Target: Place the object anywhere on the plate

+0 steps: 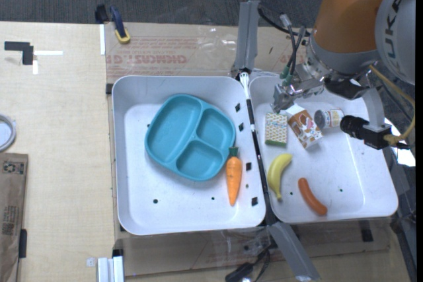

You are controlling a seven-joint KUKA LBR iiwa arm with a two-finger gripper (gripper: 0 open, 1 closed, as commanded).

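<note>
We are watching gripper, jaw state indiscernible, hovering just above green rectangular sponge; neighbouring printed carton risking snag, blue three-compartment plastic plate lying well left.

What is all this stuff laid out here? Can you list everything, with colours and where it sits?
plate: 1, blue, three compartments, in the left bin
carrot: 1, orange with green top, left bin, touching the plate's right edge
left bin: 1, white, middle of the bench
right bin: 1, white, beside the left bin
sponge: 1, yellow-green, right bin, upper left
small box: 1, printed white and red, right of the sponge
banana: 1, yellow, right bin, below the sponge
sausage: 1, orange-red, right bin, lower middle
small bottle: 1, white, lying right of the box
clamp: 1, blue and yellow, bench top edge
gripper: 1, metal, over the right bin's upper left
arm: 1, grey and orange, from the right
</note>
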